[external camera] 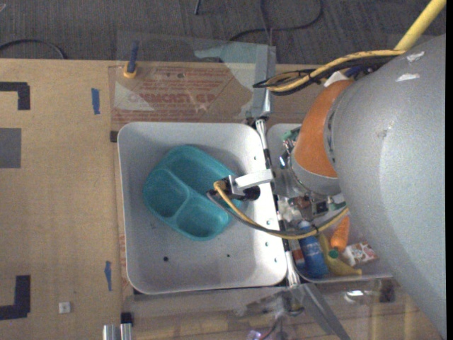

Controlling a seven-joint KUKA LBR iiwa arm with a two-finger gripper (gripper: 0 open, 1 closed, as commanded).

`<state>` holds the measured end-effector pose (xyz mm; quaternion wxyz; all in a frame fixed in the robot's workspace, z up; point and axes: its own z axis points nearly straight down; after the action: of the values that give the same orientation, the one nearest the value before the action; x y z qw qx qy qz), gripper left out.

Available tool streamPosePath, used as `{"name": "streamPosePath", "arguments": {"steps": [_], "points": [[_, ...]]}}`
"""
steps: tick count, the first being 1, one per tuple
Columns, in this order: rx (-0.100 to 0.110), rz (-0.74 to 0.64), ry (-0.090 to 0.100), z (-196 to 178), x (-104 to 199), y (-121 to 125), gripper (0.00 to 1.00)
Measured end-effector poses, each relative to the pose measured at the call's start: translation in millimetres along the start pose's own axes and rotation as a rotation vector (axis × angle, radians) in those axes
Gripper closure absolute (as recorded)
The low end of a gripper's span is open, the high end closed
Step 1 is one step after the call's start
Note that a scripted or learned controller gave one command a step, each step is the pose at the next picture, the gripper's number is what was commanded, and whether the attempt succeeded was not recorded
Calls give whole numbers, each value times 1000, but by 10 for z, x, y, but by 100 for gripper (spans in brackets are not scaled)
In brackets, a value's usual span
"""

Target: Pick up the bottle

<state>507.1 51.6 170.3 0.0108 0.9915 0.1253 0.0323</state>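
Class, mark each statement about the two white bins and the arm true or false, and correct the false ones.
1. A teal divided tray lies in the left bin. True.
2. The blue bottle lies on that tray. False: it is in the right bin, below the arm.
3. The tray has three compartments. True.
4. The arm's band is green. False: it is orange.
5. The tray is flipped upside down. False: its compartments face up.

A blue bottle (311, 255) with a red label lies in the right bin's near-left corner, partly hidden.
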Motion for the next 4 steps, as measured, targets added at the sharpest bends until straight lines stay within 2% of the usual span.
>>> {"name": "streamPosePath", "arguments": {"steps": [1,2,3,4], "points": [[35,-155,-60,-1311,-80,-454,100],[35,-154,-62,-1402,-71,-444,100],[46,-434,-60,-674,-210,23,100],[30,53,-66,-248,-128,-236,100]]}}
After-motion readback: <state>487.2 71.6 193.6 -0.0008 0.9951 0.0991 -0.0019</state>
